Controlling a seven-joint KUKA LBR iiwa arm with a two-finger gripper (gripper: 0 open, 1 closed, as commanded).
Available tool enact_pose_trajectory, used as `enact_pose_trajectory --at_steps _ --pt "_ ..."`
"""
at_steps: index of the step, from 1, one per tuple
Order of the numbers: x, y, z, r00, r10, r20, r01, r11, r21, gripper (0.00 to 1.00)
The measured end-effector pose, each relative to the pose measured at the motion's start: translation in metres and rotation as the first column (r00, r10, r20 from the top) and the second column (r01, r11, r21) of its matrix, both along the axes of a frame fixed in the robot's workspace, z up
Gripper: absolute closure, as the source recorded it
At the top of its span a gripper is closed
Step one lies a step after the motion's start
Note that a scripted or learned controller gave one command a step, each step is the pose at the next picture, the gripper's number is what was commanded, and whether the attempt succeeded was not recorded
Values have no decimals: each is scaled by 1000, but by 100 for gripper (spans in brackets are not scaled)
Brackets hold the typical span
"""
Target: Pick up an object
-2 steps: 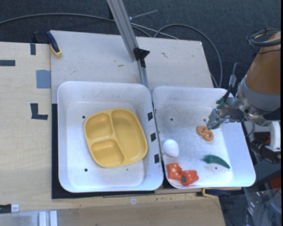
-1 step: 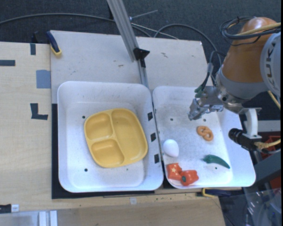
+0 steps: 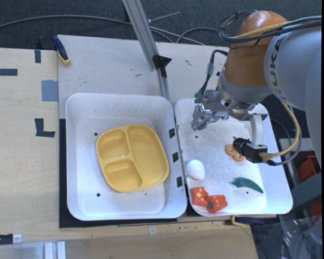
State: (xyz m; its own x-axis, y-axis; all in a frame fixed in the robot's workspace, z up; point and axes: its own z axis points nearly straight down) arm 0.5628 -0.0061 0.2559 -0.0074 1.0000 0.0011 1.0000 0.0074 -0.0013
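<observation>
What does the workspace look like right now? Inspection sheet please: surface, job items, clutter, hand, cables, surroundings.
Surface: two white bins side by side, left bin, right bin.
Job's things: yellow divided tray in left bin; white egg, red-orange toy, green piece, small orange piece in right bin.
Clutter: nothing seen.
Hand: hand over right bin's far-left part, nothing visibly held; finger state unclear.
Cables: black cables behind bench; yellow cable on arm.
Surroundings: metal post, blue-yellow clamp.

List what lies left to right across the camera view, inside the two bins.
yellow divided tray → white egg → red toy → orange piece → green pepper. The gripper hangs over the right bin, above the egg.
</observation>
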Motion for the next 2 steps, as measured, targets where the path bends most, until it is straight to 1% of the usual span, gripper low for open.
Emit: enact_pose_trajectory --at_steps 1,2 --pt "34 49 -12 1000 -1 1 1 1000 -1 100" --pt "65 93 -10 1000 -1 2 1 1000 0 100"
